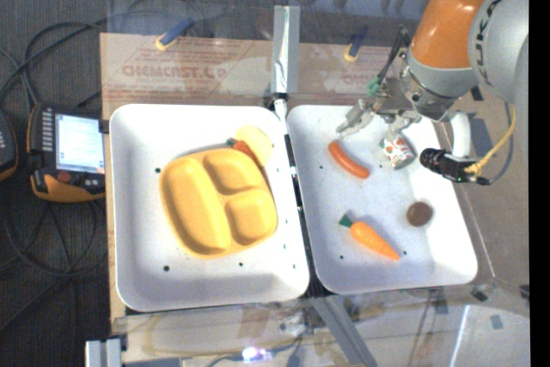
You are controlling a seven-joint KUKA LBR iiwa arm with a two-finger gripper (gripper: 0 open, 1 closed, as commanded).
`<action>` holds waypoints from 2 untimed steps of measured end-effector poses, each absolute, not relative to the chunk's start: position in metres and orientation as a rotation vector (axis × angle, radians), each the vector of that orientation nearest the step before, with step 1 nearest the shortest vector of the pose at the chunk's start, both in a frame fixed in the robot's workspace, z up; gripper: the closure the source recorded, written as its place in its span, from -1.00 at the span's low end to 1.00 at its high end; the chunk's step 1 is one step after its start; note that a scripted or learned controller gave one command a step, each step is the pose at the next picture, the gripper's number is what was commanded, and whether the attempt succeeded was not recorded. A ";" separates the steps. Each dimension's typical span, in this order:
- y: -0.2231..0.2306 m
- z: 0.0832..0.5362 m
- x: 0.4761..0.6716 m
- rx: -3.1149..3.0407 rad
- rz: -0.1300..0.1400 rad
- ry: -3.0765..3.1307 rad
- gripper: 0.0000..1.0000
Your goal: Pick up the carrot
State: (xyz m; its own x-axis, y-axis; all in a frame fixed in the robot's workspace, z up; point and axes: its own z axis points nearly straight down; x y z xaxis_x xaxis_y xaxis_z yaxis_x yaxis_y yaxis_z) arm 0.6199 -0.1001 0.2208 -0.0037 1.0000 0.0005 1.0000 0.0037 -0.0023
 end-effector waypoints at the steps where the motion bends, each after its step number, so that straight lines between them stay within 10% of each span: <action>1: -0.125 0.148 0.565 -2.214 0.003 -2.225 -1.00; 2: -0.137 0.090 0.510 -2.055 -0.013 -2.392 -1.00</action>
